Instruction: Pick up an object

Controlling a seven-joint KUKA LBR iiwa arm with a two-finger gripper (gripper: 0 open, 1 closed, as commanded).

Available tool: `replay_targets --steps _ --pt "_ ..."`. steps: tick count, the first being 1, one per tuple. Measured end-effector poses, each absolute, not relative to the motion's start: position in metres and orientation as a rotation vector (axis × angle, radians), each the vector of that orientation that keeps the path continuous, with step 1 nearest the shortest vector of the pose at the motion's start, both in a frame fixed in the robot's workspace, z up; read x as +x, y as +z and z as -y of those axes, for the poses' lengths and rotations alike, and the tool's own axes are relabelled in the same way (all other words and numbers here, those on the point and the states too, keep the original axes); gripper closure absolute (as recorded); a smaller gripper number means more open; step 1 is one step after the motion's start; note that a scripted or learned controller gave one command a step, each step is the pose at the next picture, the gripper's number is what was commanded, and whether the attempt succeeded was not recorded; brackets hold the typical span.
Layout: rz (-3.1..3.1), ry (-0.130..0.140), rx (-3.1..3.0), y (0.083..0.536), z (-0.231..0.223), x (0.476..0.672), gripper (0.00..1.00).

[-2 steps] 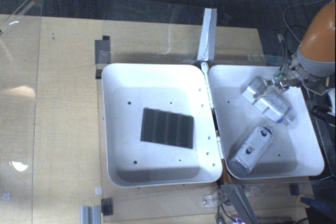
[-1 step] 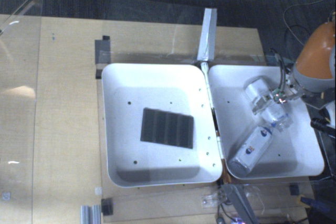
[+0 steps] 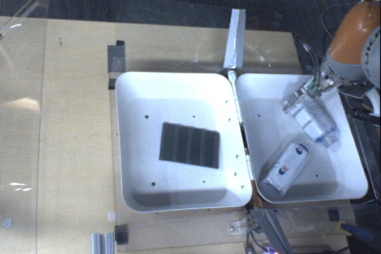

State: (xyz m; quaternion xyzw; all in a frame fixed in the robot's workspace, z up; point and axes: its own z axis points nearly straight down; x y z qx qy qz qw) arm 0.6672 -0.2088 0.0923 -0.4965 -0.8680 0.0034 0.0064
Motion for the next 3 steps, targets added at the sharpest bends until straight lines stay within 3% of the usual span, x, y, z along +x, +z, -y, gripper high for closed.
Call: replay_targets --steps 1,2,3 --pt "2.861 -0.009 -1.336 0.092 0.204 0.623 0.0" --pt "2.868 -0.018 -1.34 0.105 0.202 0.626 1.0" --pt "2.783 -0.007 -1.476 0.194 0.119 0.657 1.0"
